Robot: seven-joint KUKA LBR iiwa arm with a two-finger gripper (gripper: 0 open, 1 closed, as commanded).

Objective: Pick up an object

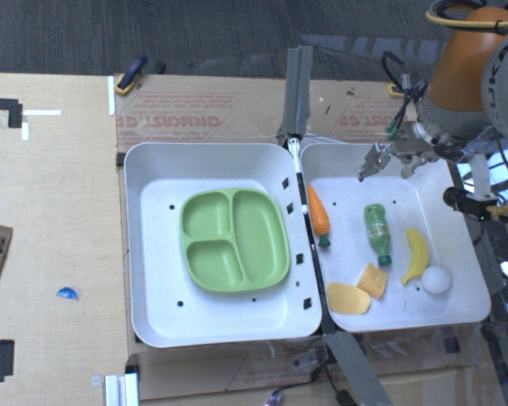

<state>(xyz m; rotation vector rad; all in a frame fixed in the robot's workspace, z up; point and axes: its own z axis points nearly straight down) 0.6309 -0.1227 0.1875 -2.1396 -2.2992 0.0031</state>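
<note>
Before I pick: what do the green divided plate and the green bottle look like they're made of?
The green three-compartment plate in the left white bin looks like moulded plastic with a matte finish: uniform colour, soft rounded ridges, no sharp glare. The small green bottle lying in the right white bin seems glossy plastic, probably a toy, judging by its faint highlights, though that is uncertain at this size.

Bright, even overhead light; soft shadows, slight blur.

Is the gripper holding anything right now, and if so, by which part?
Nothing is held. The gripper hangs open above the far end of the right bin, with nothing between its fingers. The green bottle lies in that bin nearer the camera, untouched.
</note>
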